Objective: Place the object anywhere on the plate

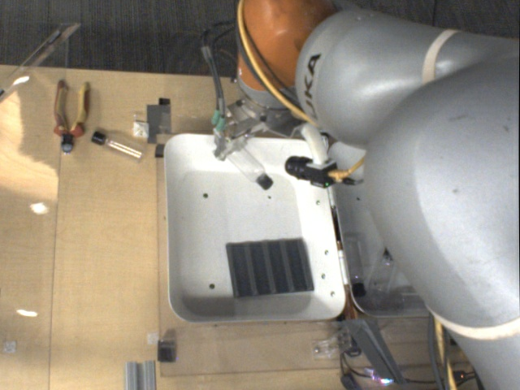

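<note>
**Risk of a missed or off-plate release; object heading unresolved**

**Position.** The grey arm with its orange band [284, 23] reaches in over the far end of the left shallow white bin [183, 242]. The pincer [244, 162] slants down and toward the right. A small dark piece [265, 182], judged to be the task object, sits right at its tip, above the bin floor. The dark ribbed rectangular plate [269, 268] lies flat in the near half of the same bin, apart from the piece.

**Pincer state.** It cannot be told whether the pincer is wide or narrow, or whether it grips the dark piece or merely touches it.

**Hazards.**
- If the grip is partial or absent, the piece probably stays on the bin floor while the arm travels to the plate.
- A release short of the plate would put the piece on bare white floor.
- The ribs may let a small piece roll or settle in a groove; a release from height may bounce it off.

**Orientation.** The piece appears as a compact blob, too small to give a long axis or heading. The pincer's own line runs diagonally, from upper left to lower right.
</note>
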Tool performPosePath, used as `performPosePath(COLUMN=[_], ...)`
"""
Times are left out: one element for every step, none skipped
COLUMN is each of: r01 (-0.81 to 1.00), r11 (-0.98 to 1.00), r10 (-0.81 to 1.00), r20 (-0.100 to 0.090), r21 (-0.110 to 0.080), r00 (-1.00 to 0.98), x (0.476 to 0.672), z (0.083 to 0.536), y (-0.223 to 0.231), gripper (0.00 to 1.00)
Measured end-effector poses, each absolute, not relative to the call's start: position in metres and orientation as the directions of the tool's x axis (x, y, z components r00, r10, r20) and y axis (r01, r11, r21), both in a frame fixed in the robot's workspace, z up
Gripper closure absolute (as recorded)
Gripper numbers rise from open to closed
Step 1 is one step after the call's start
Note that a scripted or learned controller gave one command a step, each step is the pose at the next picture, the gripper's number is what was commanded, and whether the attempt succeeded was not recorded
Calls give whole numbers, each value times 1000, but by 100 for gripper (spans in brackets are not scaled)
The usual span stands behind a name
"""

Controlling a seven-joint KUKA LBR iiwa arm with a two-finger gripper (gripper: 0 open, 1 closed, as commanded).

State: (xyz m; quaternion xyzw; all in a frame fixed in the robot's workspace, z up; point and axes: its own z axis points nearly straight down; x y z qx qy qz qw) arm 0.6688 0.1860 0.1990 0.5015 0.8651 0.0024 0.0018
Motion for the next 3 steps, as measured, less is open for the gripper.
performPosePath(r01=[776, 775, 774], r11=[630, 632, 633], r10=[776, 775, 774], r20=[-2, -4, -7], r21=[6, 11, 17], r00=[-630, -632, -633], x=[669, 670, 671], z=[220, 232, 244], y=[224, 225, 225], gripper=[100, 100, 100])
